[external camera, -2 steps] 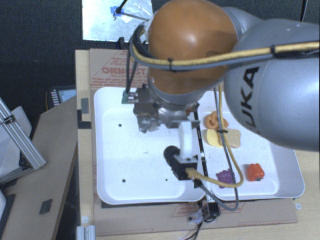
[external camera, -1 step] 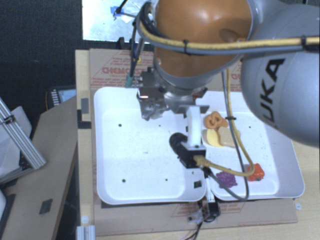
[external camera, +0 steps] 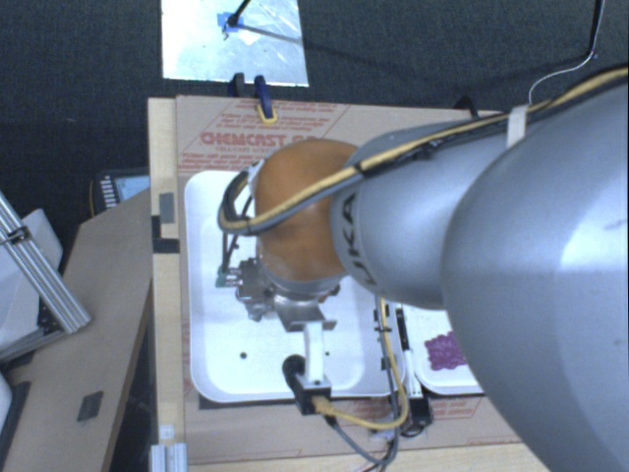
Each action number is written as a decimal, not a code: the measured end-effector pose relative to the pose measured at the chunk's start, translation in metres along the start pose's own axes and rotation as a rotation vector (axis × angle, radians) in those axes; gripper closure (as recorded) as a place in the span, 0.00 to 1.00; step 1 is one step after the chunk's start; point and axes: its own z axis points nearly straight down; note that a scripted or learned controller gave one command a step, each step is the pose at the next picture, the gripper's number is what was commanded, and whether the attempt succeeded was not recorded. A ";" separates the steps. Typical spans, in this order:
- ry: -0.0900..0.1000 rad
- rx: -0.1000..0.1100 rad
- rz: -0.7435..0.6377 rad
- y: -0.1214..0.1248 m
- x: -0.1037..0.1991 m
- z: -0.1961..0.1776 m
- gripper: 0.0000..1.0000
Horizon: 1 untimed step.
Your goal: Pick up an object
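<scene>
The gripper [external camera: 285,315] hangs low over the left bin [external camera: 201,264], its metal body just under the orange band [external camera: 295,209]; the fingers sit beneath that body and I cannot tell whether they are spread or closed, nor whether anything sits between them. The wrist points almost straight down, which suits a top-down pick from a shallow tray, and the grey arm [external camera: 491,224] sweeps in from the right across both bins for that reason. The yellow-and-black cable [external camera: 393,372] droops in a loop past the bin's near edge, slack enough to let the wrist turn. In the right bin [external camera: 437,382], well apart from the gripper, lies a small purple object [external camera: 445,350], the one candidate I can make out. The left bin's bare floor shows just a tiny dark speck [external camera: 243,355]. Both bins rest on a printed cardboard sheet [external camera: 256,131]. By my judgement, the pick is not yet secured.
</scene>
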 end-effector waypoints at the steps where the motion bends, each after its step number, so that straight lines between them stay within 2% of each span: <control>1: 0.013 -0.027 -0.004 -0.003 0.002 -0.129 1.00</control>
